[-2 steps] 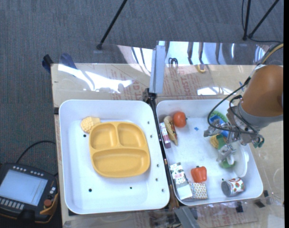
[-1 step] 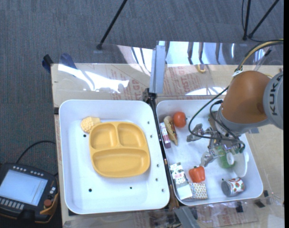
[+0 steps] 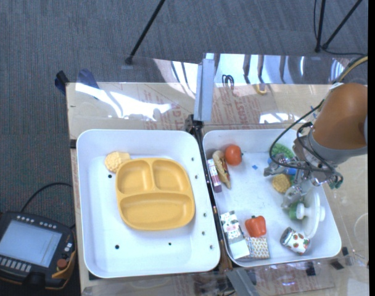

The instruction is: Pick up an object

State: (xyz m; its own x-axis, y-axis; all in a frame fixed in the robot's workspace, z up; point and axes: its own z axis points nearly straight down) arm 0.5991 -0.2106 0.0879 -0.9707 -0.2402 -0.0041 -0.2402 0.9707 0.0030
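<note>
My gripper (image 3: 294,197) hangs over the right part of the right bin (image 3: 252,142), under the orange wrist band. Its tip is right above a small green and white object (image 3: 296,211) and next to a round yellow waffle-like piece (image 3: 280,183). A red tomato (image 3: 233,155) and a hot dog (image 3: 221,168) lie at the bin's upper left. A red pepper (image 3: 256,226), two small boxes (image 3: 232,226) and a patterned cup (image 3: 295,240) lie along the front. A green item (image 3: 282,150) is partly hidden by the arm.
The left bin (image 3: 95,153) holds a yellow divided plate (image 3: 154,193) and a pale yellow cookie-like piece (image 3: 116,161) at its upper left. A white plate (image 3: 319,214) lies by the right bin's right wall. A teach pendant (image 3: 30,245) sits left of the bench.
</note>
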